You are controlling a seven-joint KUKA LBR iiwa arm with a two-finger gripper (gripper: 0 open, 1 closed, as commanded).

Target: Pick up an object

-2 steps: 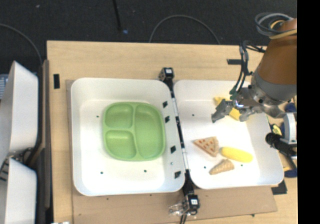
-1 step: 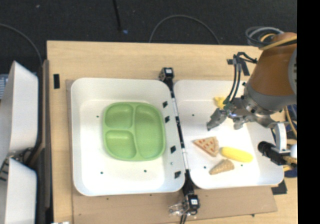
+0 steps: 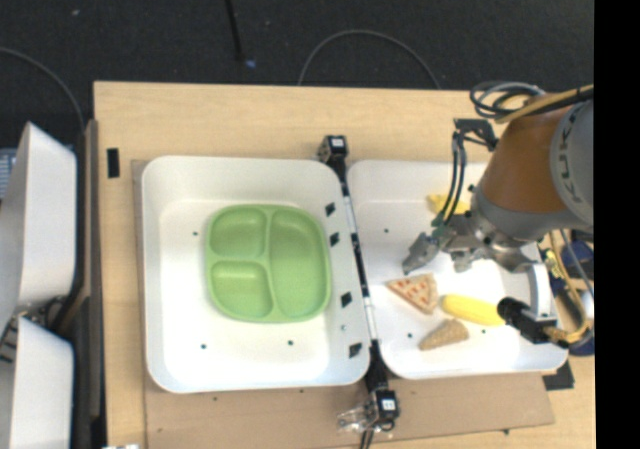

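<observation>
At the bottom edge of the frame a small metal clamp point(image 3: 368, 415) sat on the light wooden table point(image 3: 250, 115), at the near end of the seam between the two shallow white bins. In the lower right of the frame, inside the right white bin point(image 3: 395, 187), lay a tan wedge of toy bread point(image 3: 444, 335) nearest the front rim, just above it a yellow toy banana point(image 3: 472, 310), and to the banana's left a triangular toy pizza slice point(image 3: 416, 292) with an orange-red top; the pizza slice and the banana were just beside each other. Above the pizza slice hung the grey arm's two-finger gripper point(image 3: 420, 255), its jaws pointing toward lower left and standing apart with nothing between them, close over the slice but not touching it as far as could be told. A small yellow object point(image 3: 440, 202) showed farther back, partly hidden by the arm. In the left centre of the frame the left white bin point(image 3: 170, 197) held a light green plastic divided plate point(image 3: 268, 262) with three compartments. At the far end of the seam sat a second small black clamp point(image 3: 333, 148).
</observation>
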